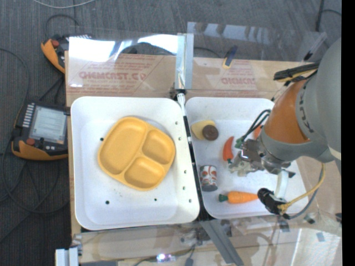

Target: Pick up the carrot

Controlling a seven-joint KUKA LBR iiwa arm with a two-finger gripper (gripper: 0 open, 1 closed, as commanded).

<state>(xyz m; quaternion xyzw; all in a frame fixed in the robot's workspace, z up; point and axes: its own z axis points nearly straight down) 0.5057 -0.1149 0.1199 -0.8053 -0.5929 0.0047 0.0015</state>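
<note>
- Camera view, left bin [77, 159]: white and shallow, bearing a yellow divided plate [137, 152]. No bearing on the task.
- Camera view, right bin [197, 204]: four loose items noted on its floor.
- Carrot [241, 197]: lying flat near the bin's near edge, lengthwise across the view, green stub toward the left bin. Resting on the bin floor and not lifted.
- Other contents: a small printed can [208, 177] just up and left of the carrot. A yellow cylinder with a brown top [204, 131] near the far left corner. A short red-orange piece [227, 147], possibly a pepper, between that cylinder and the tool.
- Arm [288, 126]: reaching in from the right, orange band above the wrist, positioned over the middle of the right bin.
- Gripper [242, 160]: low over the bin floor, just beside the red-orange piece and apart from the carrot, which sits nearer the camera's side of the bin.
- Grip state: metal parts seen from above and partly masked by the wrist, so degree of opening cannot be told. Nothing identifiable held in it.
- Progress, as judged: pick not achieved, with the carrot untouched on the floor.
- Remaining, as judged: shift toward the near edge, line up across the carrot's length, descend, close, lift clear.
- Risk, as judged: red-orange piece alongside the tool liable to be taken instead.
</note>
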